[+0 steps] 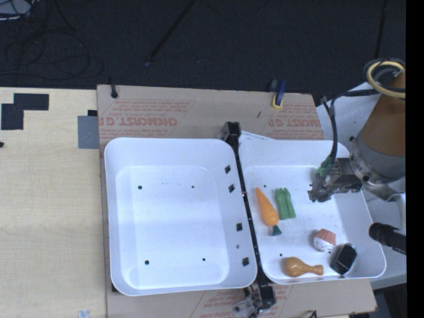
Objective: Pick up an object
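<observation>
The right bin (291,158) holds an orange carrot (266,207) with a green stalk end, lying beside a green ridged piece (285,203). Nearer the front lie a tan pear-shaped gourd (302,267), a small pink and white object (324,240) and a black block (344,258). My gripper (320,192) hangs over the right part of this bin, to the right of the green piece and above the pink and white object. It appears as a dark cluster, and nothing can be seen held in it.
The left bin (173,211) lies beside the right one, with a black clamp strip (242,201) along the shared wall. Both rest on a cardboard sheet (199,111) on the wooden bench. The arm's orange band (391,118) and cables stand at the right.
</observation>
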Tool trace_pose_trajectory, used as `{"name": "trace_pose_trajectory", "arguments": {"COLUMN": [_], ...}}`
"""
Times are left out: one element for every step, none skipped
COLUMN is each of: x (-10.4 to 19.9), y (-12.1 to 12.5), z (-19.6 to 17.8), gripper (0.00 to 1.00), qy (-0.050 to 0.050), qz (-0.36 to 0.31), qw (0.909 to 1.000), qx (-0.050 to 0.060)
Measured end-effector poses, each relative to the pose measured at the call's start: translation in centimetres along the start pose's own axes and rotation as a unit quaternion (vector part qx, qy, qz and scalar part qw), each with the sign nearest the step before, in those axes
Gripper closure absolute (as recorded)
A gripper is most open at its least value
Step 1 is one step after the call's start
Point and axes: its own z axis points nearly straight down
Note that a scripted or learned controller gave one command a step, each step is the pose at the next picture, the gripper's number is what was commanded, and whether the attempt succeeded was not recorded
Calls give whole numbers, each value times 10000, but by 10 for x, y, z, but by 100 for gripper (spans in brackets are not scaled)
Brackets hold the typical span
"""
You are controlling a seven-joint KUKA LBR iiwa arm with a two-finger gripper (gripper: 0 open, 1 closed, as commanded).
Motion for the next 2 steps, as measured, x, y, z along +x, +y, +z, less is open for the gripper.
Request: {"name": "trace_pose_trajectory", "arguments": {"x": [-6, -7], "y": [-2, -2], "z": [-1, -10], "gripper": [100, 100], "qy": [-15, -14], "qz": [44, 32], "qw": [10000, 10000], "qx": [75, 89]}}
